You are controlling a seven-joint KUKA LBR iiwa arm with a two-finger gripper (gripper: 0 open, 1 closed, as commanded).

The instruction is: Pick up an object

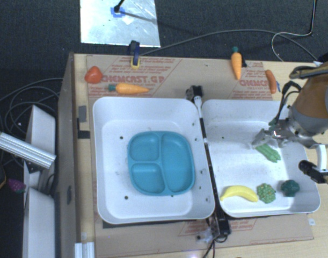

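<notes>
Red print runs across the brown cardboard sheet (169, 71) that lies on the desk under the two white bins. Behind the left bin (107, 112), a line of red capitals reads roughly "CHEMCAST GP", with smaller red lines above it too blurred to read. Behind the right bin (217, 109) more red lettering shows, cut off and illegible.

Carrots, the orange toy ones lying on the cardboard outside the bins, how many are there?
3. One orange toy carrot lies above the left bin, another above the right bin, a third near the arm.
</notes>
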